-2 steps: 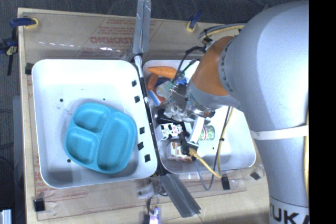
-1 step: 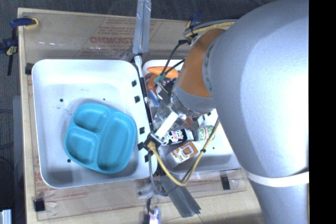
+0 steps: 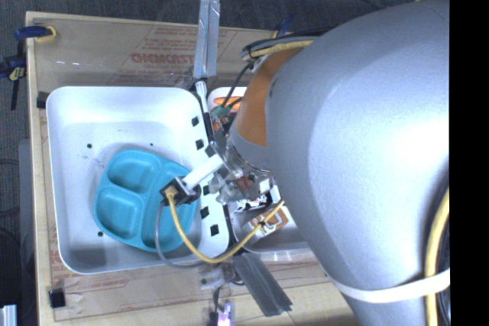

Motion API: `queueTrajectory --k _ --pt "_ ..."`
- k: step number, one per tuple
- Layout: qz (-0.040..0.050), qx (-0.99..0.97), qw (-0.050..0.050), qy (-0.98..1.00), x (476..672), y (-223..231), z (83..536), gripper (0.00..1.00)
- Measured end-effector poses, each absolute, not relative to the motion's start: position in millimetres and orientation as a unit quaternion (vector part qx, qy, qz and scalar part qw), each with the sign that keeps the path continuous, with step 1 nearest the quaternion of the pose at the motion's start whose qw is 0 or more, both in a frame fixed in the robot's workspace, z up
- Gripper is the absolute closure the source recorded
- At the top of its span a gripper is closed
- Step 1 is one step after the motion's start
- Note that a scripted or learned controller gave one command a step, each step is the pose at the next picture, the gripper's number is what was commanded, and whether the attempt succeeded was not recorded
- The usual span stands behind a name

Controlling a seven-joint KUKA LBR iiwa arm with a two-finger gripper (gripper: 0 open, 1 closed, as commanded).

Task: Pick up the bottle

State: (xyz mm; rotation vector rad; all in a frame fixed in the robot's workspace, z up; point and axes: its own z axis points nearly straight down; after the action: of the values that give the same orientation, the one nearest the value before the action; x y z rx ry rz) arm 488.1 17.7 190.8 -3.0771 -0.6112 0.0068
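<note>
My grey arm (image 3: 359, 149) with its orange band (image 3: 256, 107) covers nearly all of the right bin (image 3: 221, 95). The gripper (image 3: 238, 193) points down into that bin near its left wall, and its tip is lost among cables and mounts. A small orange and green object (image 3: 221, 114) peeks out in the right bin's far left corner, just beside the wrist. Too little of it shows to tell whether it is the bottle. A brown and white piece (image 3: 269, 219) shows under the wrist near the bin's front.
The left bin (image 3: 69, 133) holds a blue divided plate (image 3: 137, 201), tilted against its right wall. A yellow cable (image 3: 179, 233) loops from the wrist over the divider between the bins. Clamps sit on the bench's left edge (image 3: 30, 33).
</note>
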Motion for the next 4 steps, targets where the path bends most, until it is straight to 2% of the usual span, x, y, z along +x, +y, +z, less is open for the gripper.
queueTrajectory --k 1,2,3,4 --pt "0.0016 -0.995 0.0 -0.104 513.8 86 217 1.0" --pt "0.0039 -0.967 0.001 -0.254 509.5 142 241 1.0" --pt "0.0047 -0.929 0.002 -0.37 490.9 191 256 1.0" --pt "0.0064 -0.907 0.002 -0.421 479.6 218 252 1.0"
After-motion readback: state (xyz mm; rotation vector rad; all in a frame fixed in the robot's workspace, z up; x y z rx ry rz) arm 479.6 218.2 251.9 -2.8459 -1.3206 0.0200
